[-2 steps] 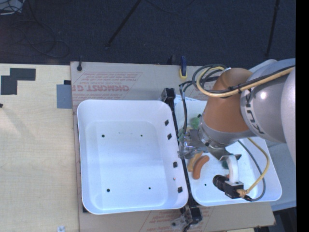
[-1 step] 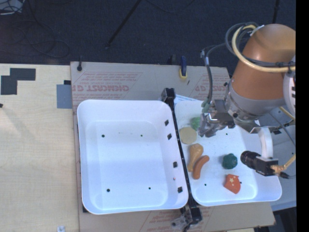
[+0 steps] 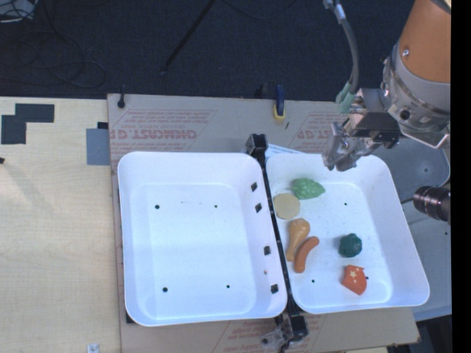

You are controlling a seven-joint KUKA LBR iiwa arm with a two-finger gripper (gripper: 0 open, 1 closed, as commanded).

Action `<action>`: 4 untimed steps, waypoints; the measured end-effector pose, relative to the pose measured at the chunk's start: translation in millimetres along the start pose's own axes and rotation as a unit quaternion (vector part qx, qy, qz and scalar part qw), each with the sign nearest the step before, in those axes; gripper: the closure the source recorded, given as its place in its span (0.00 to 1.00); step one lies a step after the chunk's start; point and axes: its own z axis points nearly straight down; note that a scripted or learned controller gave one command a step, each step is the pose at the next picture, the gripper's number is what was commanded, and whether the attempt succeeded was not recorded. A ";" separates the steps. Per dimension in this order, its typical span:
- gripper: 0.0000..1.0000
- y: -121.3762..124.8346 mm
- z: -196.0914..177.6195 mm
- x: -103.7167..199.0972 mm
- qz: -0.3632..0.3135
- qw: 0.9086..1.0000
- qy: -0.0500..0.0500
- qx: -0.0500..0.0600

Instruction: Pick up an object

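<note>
- Right bin (image 3: pixel 401 219) taken as landmark; holds all the loose objects. Left bin (image 3: pixel 140 197) sits just beside it, the two touching along a clipped black divider (image 3: pixel 268 226).
- Gripper (image 3: pixel 340 160) hangs over the right bin's far rim, near its back edge. Nothing visible between the fingers. Whether they are spread or pressed together I cannot tell at this angle.
- Light green piece (image 3: pixel 307 189): far part of the right bin, nearest thing to the gripper, apart from it.
- Pale round disc (image 3: pixel 286 206): just beside the green piece, toward the divider.
- Tan drumstick-shaped piece (image 3: pixel 296 235) and orange sausage-shaped piece (image 3: pixel 306 253): side by side, touching, near the divider, mid-bin.
- Dark green lump (image 3: pixel 350 245): middle of the bin's right half.
- Red-orange piece (image 3: pixel 355 279): near corner side of the right bin, just nearer than the dark green lump.
</note>
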 end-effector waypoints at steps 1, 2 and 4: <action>1.00 -1.2 96.1 80.6 0.000 1.000 -0.003 0.012; 1.00 1.5 -9.2 75.2 0.002 1.000 -0.001 0.004; 1.00 36.9 174.3 140.7 0.004 1.000 -0.006 0.016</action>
